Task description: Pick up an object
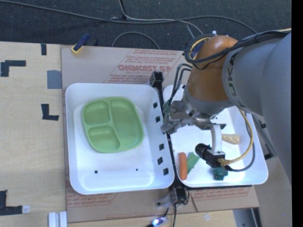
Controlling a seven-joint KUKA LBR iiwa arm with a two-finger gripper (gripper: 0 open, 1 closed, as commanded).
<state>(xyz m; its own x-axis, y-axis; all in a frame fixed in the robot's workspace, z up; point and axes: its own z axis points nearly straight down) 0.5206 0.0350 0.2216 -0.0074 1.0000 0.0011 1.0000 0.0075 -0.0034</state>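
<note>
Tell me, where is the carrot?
The carrot lies in the right bin, near its front left corner, right beside a green piece.

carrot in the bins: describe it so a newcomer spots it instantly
Find the right white bin, under the arm. Near its front-left corner lies the carrot, beside the divider between the bins. It is the sole orange piece, a short stick touching a green piece on its right.

Tray [112, 124] in left bin [75, 141]; carrot [182, 165] in right bin [253, 174].
</note>
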